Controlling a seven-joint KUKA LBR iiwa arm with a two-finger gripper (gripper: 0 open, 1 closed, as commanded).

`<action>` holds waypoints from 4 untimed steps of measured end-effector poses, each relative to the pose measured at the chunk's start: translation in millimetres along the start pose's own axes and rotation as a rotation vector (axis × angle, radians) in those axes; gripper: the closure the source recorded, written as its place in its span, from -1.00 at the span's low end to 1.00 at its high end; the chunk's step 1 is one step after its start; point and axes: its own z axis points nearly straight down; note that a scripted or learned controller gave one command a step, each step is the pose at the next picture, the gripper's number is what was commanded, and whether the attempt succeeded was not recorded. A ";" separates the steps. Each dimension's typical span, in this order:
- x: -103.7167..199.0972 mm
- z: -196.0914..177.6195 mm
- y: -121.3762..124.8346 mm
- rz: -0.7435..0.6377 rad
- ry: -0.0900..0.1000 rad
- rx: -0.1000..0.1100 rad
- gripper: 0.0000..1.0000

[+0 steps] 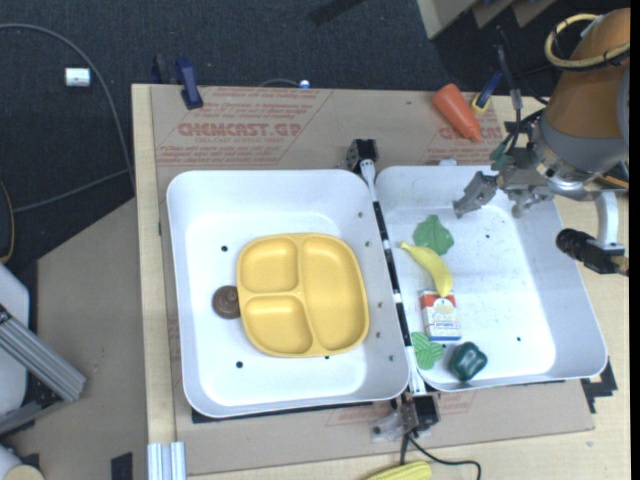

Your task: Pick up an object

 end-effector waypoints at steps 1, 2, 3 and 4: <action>36.2 111.1 -0.1 -0.001 -0.001 -0.002 -1.00; 20.5 112.4 -84.2 0.002 0.000 0.001 -1.00; 39.3 111.9 -109.3 0.001 0.001 0.002 -1.00; 39.6 102.6 -109.1 0.002 0.001 0.000 1.00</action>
